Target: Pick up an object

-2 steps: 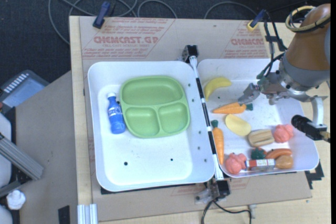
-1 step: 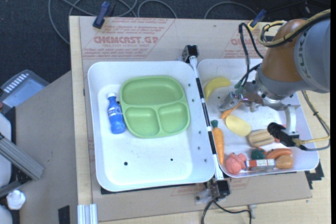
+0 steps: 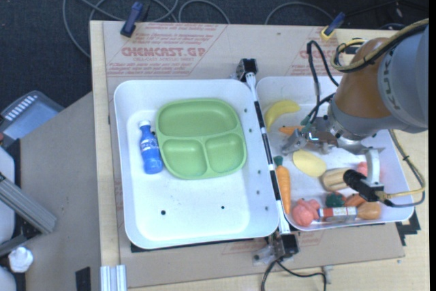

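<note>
**Arm Low Over the Right Bin's Toy Food**

While the grey arm [image 3: 395, 88] reaches in from three o'clock, its gripper [image 3: 304, 138] sits low in the right bin [image 3: 402, 211], in that bin's ten o'clock part. The metal end is a small, cluttered shape, so whether it is spread or pressed together cannot be told, and nothing can be seen pinched in it.

Several toy foods lie close by. A yellow banana [image 3: 282, 110] lies at about eleven o'clock from the gripper, near it, its long axis running from eight to two o'clock. A pale yellow lemon-shaped piece [image 3: 309, 163] lies just beside the gripper at six o'clock, its long axis roughly nine to three. An orange carrot [image 3: 283, 187] lies along the bin's nine o'clock wall, its long axis twelve to six, its green top toward twelve. A tan bread-like piece [image 3: 335, 178] lies at about five o'clock from the gripper. Along the six o'clock wall rest a pink piece [image 3: 304, 212], a small tube [image 3: 338, 213] with a red label too small to read, and an orange piece [image 3: 368, 210].

The left bin [image 3: 136, 215] holds a green divided plate [image 3: 201, 138] and, just at its nine o'clock side, a blue bottle [image 3: 149, 147] lying twelve to six, white cap toward twelve; its label is unreadable.

On the brown board [image 3: 163, 48] beneath the bins, red print reads "CHEMCAST GP".
</note>
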`<state>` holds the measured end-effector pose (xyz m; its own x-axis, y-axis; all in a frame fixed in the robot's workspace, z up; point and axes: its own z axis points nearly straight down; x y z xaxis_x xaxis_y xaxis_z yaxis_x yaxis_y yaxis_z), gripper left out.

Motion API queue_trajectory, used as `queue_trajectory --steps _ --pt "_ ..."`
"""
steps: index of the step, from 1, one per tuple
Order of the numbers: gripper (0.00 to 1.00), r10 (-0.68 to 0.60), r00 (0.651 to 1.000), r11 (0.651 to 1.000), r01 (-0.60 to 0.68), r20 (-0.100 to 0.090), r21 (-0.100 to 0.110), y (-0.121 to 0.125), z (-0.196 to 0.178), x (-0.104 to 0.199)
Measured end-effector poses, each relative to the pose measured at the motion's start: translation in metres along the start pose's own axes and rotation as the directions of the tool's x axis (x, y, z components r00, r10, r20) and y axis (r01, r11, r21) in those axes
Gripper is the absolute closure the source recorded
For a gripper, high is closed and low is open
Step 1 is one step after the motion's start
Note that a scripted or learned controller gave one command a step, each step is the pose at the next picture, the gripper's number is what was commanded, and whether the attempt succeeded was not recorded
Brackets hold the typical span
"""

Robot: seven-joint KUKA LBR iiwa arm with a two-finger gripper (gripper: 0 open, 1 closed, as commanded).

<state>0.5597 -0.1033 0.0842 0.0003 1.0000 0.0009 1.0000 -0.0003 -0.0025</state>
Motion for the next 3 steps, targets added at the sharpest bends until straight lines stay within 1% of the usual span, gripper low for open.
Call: queue_trajectory --steps 1,2,3 --pt "0.00 0.000 1.000 1.000 0.000 0.000 0.000 -0.030 0.000 0.005" --pt "1.00 0.001 1.000 1.000 -0.001 0.001 -0.002 -0.030 -0.010 0.005" --pt "1.00 0.000 1.000 1.000 0.000 0.003 -0.004 -0.036 -0.101 -0.063"
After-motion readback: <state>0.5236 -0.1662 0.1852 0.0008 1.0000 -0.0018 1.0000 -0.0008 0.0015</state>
